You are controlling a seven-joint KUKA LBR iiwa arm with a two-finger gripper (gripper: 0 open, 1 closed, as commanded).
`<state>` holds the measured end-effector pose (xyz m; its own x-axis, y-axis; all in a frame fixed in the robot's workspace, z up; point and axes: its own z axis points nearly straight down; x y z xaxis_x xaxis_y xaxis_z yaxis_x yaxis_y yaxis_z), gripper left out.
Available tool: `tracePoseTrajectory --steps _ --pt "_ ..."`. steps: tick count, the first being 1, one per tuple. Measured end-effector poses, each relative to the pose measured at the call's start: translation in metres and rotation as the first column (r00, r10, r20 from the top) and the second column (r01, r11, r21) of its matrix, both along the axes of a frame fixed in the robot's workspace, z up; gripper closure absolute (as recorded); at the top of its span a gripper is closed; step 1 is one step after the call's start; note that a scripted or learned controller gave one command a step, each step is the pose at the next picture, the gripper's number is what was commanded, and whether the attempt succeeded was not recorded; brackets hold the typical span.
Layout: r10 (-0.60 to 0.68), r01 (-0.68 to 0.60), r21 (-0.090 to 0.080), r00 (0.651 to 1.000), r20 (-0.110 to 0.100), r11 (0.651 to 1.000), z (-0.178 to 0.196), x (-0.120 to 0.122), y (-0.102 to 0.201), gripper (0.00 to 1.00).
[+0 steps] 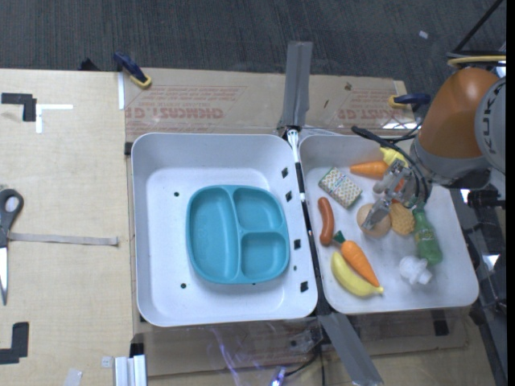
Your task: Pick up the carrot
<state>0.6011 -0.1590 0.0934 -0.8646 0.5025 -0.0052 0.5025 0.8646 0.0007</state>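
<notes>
Camera view: I see the hand (392, 193) above the right bin (451, 292), grip state unclear; carrot (359, 264) not yet lifted

Arm (459, 127) low, claw (378, 219) downward

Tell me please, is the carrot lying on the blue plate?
No, the carrot lies in the right bin against the banana.

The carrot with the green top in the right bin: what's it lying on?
The carrot rests across the banana, overlapping its upper edge. The banana's covered part is hidden. The bin floor shows around them; the gripper hovers farther back.
</notes>
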Motion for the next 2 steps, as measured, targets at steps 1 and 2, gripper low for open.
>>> tracePoseTrajectory --steps 1,2 --pt "0.194 -0.194 0.002 0.981 -0.002 0.981 -0.001 -0.060 0.057 0.00" --pt "0.037 -0.037 -0.008 0.999 0.021 0.999 0.005 -0.116 0.056 0.00"
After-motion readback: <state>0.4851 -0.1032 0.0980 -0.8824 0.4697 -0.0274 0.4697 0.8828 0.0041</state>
